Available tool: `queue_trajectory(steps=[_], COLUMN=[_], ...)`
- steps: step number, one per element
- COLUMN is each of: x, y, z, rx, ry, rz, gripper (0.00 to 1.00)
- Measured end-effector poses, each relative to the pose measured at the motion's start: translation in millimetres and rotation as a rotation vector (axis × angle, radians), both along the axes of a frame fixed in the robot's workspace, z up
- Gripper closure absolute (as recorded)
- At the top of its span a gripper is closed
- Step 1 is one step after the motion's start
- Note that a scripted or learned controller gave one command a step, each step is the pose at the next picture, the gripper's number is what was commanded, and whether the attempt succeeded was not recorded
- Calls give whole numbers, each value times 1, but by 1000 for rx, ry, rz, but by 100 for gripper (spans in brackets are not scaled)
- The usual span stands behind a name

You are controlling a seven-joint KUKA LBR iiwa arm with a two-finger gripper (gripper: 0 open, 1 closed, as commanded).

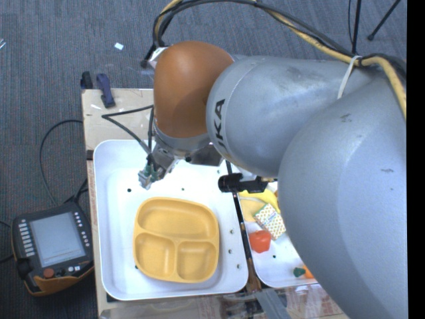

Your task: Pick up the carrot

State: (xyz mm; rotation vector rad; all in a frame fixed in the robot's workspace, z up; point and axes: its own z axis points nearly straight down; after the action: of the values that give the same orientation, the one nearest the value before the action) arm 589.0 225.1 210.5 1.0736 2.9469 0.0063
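Observation:
A small orange piece with a green end, likely the carrot [304, 272], peeks out near the front of the right bin [279, 278]; the arm hides most of it. My gripper [150, 173] hangs over the back left part of the left bin [109, 178], just behind the yellow divided plate [176, 239]. It is far to the left of the carrot, and I see nothing held in it.
The right bin also holds a red block [260, 241], a checkered yellow-and-white packet [270, 220] and a yellow item [255, 205]. The big grey arm covers most of that bin. A teach pendant [52, 244] lies on the floor to the left.

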Motion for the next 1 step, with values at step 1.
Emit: queue_trajectory(steps=[1], x=[32], y=[-39], z=[174], rx=[0], ry=[-7], rz=[100], gripper=[100])
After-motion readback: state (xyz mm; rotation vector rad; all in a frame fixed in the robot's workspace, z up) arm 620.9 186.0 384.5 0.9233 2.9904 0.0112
